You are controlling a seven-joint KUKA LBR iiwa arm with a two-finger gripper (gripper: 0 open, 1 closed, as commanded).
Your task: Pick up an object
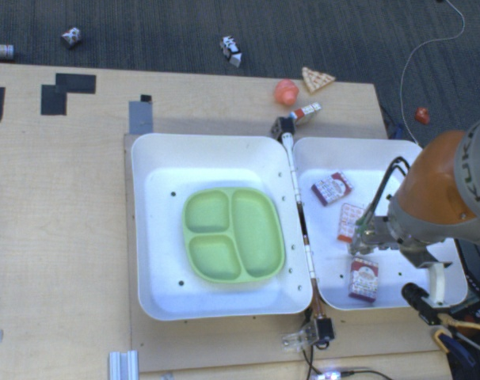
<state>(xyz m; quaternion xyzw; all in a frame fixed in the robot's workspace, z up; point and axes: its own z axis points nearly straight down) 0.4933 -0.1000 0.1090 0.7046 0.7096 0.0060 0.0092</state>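
- Two white bins side by side on the bench, so things can go from one to the other.
- In the left bin (145, 212): a green plate (232, 234) with three parts, lying flat in the middle.
- In the right bin (406, 153): three small red and white packets, well spread out, easy to reach one at a time.
- Top packet (332, 188) near the wall between the bins; middle packet (350, 221) just beside the claw; bottom packet (364, 280) just below the claw.
- Claw (365, 240) low between the middle and bottom packets, likely picking one.
- Cannot tell if open or closed; nothing seen held.
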